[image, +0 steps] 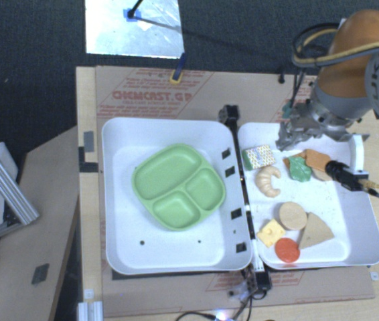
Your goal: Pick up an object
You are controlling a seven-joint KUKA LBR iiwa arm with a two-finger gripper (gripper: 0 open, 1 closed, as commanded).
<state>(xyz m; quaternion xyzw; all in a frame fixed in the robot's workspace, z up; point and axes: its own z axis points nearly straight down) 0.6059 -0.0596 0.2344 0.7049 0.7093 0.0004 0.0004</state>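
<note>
My gripper [288,138] hangs over the far part of the right bin [367,229], under the grey wrist and orange band. Just below it lie a small patterned box [258,156], a beige croissant [268,180], a green toy piece [300,170] and an orange-brown piece [317,160]. Nearer the front of the bin sit a round wooden disc [291,215], a tan wedge [317,231], a yellow cheese piece [270,233] and a red disc [286,250]. I see nothing held in the gripper.
The left bin [119,179] holds a green divided plate [179,186]. A black divider with clips [240,186] runs between the bins. A black cylinder with a cable [342,172] sticks out by the wrist over the right bin.
</note>
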